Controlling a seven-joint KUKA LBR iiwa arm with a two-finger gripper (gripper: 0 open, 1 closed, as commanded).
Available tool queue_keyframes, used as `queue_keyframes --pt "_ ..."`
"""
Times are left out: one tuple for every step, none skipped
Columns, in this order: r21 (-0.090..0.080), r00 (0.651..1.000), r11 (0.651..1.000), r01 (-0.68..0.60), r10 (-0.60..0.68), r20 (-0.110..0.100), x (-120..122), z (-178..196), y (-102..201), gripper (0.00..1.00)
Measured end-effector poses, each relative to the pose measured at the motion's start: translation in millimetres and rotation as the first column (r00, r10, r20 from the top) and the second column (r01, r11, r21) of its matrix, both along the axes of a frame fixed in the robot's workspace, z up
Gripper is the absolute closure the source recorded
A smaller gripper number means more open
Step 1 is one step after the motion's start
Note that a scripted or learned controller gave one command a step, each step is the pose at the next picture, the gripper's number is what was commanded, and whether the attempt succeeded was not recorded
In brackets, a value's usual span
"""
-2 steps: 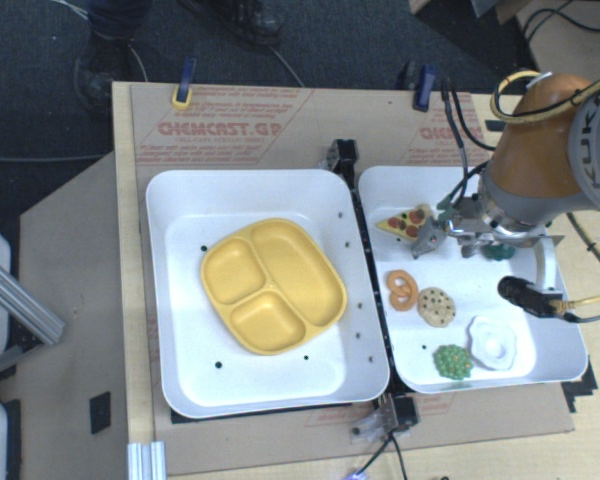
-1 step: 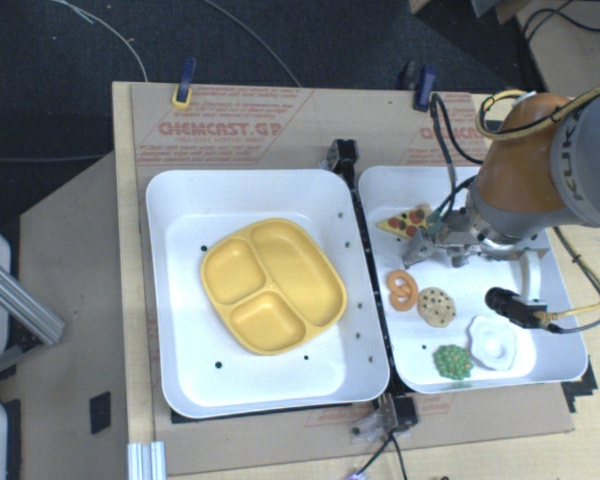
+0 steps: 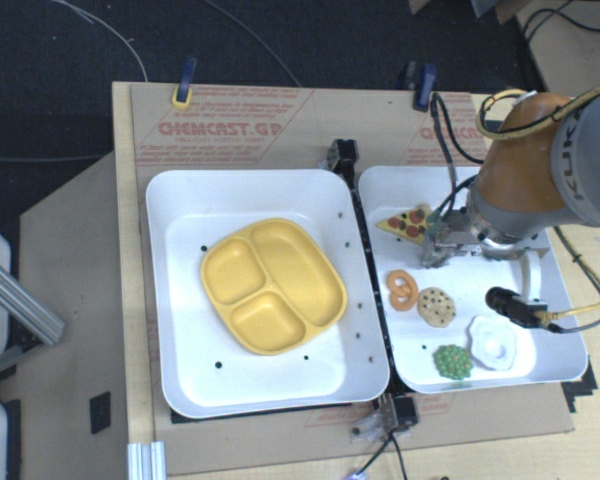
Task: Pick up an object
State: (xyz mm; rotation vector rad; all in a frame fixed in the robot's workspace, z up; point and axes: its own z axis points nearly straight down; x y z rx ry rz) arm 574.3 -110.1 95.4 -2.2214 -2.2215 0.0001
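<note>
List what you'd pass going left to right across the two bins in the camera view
yellow divided plate → pretzel → cookie → broccoli → fried egg. The pizza slice sits above the pretzel, so its place is unclear.

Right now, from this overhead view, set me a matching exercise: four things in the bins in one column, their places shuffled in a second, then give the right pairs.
Things:
1. yellow divided plate
2. pizza slice
3. broccoli
4. pretzel

Places:
A. right bin, near front edge, beside the fried egg
B. left bin, in the middle
C. right bin, just left of the cookie
D. right bin, far left part, next to the gripper

Pairs: 1-B, 2-D, 3-A, 4-C
</note>
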Motion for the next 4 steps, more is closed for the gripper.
queue_keyframes --pt "0.000 1.000 1.000 0.000 0.000 0.001 -7.1 44.2 -0.2 1.00" --pt "0.000 1.000 1.000 0.000 0.000 0.000 -2.1 76.8 -0.6 1.00" --pt "0.000 1.000 1.000 0.000 0.000 0.001 -7.6 123.8 -2.7 1.00" --pt "0.000 1.000 1.000 0.000 0.000 0.001 8.8 129.3 28.5 1.00"
